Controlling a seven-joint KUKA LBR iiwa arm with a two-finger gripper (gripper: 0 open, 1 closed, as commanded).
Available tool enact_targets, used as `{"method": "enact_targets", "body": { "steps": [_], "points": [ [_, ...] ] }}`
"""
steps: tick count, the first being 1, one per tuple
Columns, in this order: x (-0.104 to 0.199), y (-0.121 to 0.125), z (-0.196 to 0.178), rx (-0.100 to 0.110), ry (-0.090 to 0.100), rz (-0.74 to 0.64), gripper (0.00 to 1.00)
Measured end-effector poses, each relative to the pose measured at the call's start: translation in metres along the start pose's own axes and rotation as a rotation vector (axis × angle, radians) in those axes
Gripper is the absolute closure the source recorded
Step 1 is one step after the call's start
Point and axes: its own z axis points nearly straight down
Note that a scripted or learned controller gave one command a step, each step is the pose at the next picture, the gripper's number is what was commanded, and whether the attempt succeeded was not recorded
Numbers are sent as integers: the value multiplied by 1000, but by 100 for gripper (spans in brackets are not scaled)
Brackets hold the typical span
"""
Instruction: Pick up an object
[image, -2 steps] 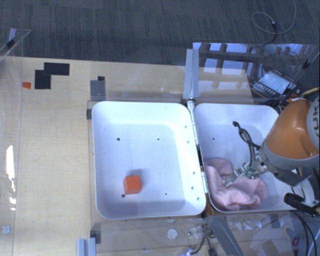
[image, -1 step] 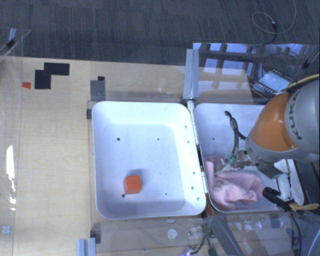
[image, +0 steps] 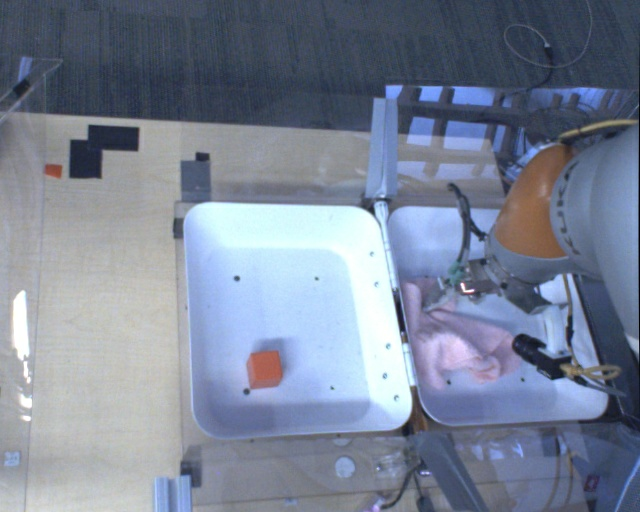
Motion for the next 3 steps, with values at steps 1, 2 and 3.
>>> {"method": "enact_targets", "body": {
  "steps": [1, 2, 3],
  "points": [
    [-33, -83, -2, 0, -3, 36, 0],
    [7, -59, -2, -4, -1, 66, 0],
    [-7, 27, 1, 2, 1, 123, 0]
  ]
}}
